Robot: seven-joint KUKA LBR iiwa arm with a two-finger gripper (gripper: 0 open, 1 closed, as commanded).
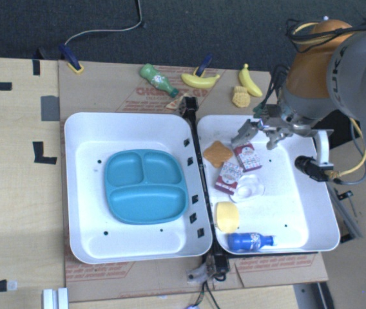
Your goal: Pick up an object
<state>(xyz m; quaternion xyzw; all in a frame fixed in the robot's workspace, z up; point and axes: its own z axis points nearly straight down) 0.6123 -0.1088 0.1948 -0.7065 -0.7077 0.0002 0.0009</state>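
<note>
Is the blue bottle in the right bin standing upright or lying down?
Lying down. The blue bottle rests on its side near the right bin's front wall, its length running left to right.

From my feed: left bin (pixel 80 172) holds a divided plate (pixel 145 187) at its centre. Right bin (pixel 312 217) holds a cracker (pixel 217 153) near its left wall, two packets (pixel 238 166) just beside it, a cup (pixel 250 187) below them, a sponge (pixel 227 216) lower, and a bottle (pixel 249 241) along the near wall. My hand (pixel 260 132) hangs over the far end. Behind the bins on the surface (pixel 15 172): another bottle (pixel 158 80), two bananas (pixel 200 80), a corn piece (pixel 240 97).
</note>
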